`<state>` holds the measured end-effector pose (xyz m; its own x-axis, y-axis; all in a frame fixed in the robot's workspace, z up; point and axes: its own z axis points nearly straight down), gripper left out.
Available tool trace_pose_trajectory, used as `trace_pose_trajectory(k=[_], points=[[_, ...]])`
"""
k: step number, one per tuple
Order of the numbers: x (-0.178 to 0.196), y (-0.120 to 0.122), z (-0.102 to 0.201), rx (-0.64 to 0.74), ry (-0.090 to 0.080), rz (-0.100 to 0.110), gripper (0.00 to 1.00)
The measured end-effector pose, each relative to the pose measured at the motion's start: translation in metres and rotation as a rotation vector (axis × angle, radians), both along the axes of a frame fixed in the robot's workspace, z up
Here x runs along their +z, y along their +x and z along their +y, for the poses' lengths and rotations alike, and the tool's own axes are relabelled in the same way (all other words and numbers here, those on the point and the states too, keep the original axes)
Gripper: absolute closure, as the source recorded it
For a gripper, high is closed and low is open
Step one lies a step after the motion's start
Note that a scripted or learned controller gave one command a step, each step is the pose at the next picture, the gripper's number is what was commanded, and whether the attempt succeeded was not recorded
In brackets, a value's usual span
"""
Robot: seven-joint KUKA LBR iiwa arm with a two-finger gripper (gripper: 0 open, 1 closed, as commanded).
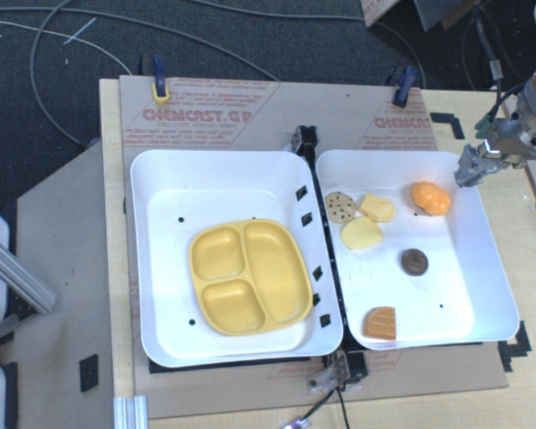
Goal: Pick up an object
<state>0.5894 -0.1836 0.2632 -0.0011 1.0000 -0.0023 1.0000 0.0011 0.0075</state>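
The right bin [482, 266] holds an orange fruit [431, 197], a speckled cookie [340, 207], two pale yellow pieces [378, 208] [362, 233], a small brown round piece [414, 261] and a tan wedge [381, 323]. My gripper [474, 165] hangs at the bin's far right corner, just right of the orange fruit and above the rim. Nothing shows between its fingers.
The left bin [152, 239] carries a yellow three-compartment plate [248, 275]. Black clips [305, 138] sit along the seam between the bins. Blue clamps [160, 85] [404, 85] hold the board at the back. Cables trail over the dark floor behind.
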Motion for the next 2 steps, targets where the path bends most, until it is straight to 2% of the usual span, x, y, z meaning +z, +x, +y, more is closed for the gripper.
trace_pose_trajectory(k=[2], points=[[0.008, -0.002, 0.111, 0.005, 0.006, 0.009, 1.0]])
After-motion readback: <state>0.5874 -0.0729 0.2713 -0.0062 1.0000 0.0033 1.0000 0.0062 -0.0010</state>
